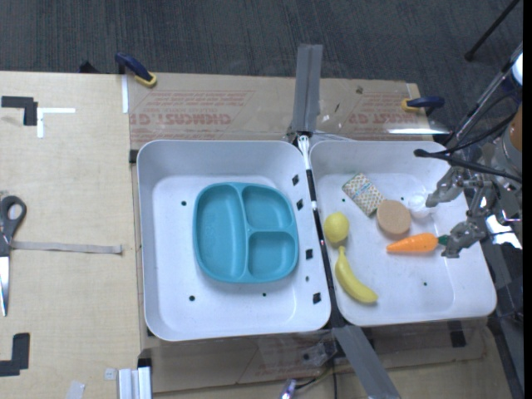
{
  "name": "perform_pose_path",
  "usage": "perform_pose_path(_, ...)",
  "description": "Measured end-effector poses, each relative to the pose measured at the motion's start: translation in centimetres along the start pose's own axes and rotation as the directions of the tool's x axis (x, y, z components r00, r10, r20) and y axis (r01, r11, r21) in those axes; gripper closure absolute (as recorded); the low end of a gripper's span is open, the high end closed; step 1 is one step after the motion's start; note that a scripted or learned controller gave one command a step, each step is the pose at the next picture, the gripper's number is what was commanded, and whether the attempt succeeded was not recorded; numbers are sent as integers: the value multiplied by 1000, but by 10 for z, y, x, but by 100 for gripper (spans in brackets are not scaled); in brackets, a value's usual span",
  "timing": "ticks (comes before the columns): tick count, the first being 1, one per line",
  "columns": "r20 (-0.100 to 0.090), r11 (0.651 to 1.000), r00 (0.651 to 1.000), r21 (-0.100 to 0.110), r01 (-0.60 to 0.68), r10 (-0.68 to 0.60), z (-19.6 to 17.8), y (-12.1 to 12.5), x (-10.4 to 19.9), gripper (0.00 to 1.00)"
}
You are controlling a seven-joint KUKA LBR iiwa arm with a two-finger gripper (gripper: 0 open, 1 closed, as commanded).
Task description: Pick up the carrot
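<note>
The orange carrot (412,243) with a green tip lies on its side in the right bin (465,302), its green end pointing right. My gripper (449,217) hangs at the right edge of that bin, just right of the carrot's green end. It is open, one finger (440,192) further back and the other (460,238) nearer, close to the carrot's tip. Nothing sits between them.
A tan round piece (393,218) touches the carrot's back side, with a patterned packet (363,193) behind it. A lemon (336,227) and a banana (353,278) lie at the bin's left. The left bin (158,248) holds a teal divided plate (246,231). Scissors (8,239) lie far left.
</note>
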State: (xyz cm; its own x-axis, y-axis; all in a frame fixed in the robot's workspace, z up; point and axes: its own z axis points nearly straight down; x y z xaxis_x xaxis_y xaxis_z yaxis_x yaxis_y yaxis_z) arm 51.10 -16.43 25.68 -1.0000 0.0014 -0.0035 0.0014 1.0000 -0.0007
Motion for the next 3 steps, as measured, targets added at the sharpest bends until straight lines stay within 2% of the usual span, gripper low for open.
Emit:
perform_pose_path(1, -1, 998, 998, 0, 59, -59, 131, -28, -16, 0)
perform_pose_path(2, 20, 999, 999, 4, -47, 47, 153, -21, -70, 0)
perform_pose_path(3, 2, 995, 995, 0, -97, 97, 163, 3, -26, 0)
